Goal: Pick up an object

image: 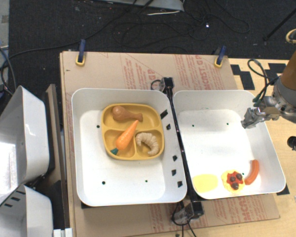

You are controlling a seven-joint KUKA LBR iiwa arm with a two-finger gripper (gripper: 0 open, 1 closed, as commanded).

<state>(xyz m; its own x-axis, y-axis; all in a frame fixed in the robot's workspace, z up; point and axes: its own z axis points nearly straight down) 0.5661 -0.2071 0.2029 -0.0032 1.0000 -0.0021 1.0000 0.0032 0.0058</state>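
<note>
since the fingers [248, 121] hover with nothing between them, their spread hard to tell, the sausage [252, 172] lies well below them, likely next target.

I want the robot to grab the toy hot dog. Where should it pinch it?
Probably across the middle of the hot dog, coming straight down. It is long and thin and lies slanted near the right bin's lower right wall, so pinching its narrow width fits best. The gripper waits above it.
</note>
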